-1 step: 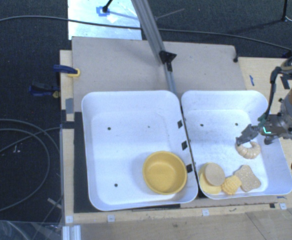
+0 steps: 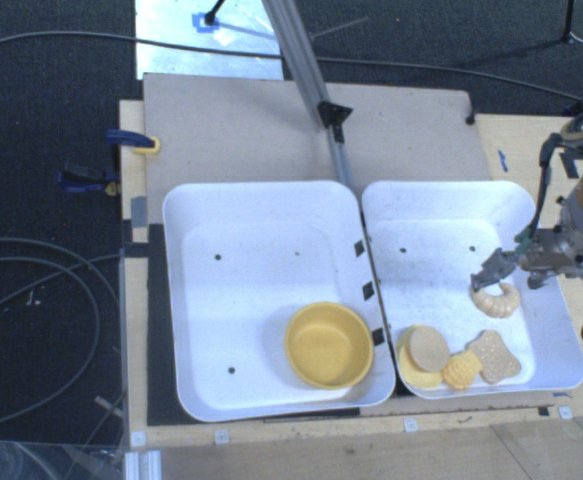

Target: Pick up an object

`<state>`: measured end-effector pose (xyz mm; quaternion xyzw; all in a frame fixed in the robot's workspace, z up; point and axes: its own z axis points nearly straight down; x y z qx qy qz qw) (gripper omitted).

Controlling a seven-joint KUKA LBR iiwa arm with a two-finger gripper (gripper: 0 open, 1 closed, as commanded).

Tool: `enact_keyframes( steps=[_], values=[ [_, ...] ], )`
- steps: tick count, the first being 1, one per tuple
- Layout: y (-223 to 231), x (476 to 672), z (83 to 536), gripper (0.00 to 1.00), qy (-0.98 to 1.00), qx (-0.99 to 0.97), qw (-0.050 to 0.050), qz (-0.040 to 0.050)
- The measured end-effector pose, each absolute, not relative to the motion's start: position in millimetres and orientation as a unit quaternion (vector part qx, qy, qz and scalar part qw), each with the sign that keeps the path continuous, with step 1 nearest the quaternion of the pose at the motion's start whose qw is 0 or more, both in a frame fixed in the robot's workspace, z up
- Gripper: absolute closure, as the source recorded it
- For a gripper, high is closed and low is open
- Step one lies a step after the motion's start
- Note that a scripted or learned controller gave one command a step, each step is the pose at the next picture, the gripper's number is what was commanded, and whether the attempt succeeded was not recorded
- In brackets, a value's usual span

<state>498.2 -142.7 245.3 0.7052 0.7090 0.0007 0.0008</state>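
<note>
Plainly the claw [image 2: 495,273] sits low in the right bin [image 2: 441,203], near its right wall, with its dark fingers just over the top edge of a pale ring-shaped pastry [image 2: 497,300]. Whether those fingers are spread or closed cannot be told from this slanted look, and nothing shows the ring caught between them.

The chief risk, as I judge it, is a miss: the fingers look set on the ring's upper left rim rather than across it, so closing could nudge it toward the wall or pinch only an edge, and the piece would drop on the lift. A curved, uneven shape like that may also roll out of a two-finger pinch.

Further out, along the bin's front edge, lie a round cracker [image 2: 430,347] on a yellow disc [image 2: 411,368], a small yellow waffle [image 2: 460,370] and a tan toast piece [image 2: 494,356], close together; a shoved ring could slide into them.

The left bin [image 2: 261,208] carries a yellow bowl [image 2: 329,344] by its front right corner, well apart from all this.
</note>
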Motion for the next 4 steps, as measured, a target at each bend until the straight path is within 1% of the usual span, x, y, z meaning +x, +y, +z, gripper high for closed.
enact_keyframes(
  steps=[1,2,3,4],
  values=[
    [-149.7,491.1,196.1,0.0,0.707,0.707,-0.001,-0.0005],
    [-145.5,488.7,153.4,0.0,0.707,0.707,-0.001,-0.0004],
    [-136.8,488.6,94.2,0.0,0.707,0.707,-0.002,-0.0007],
    [-137.9,490.4,107.8,1.0,0.707,0.707,0.001,0.0008]
  ],
)
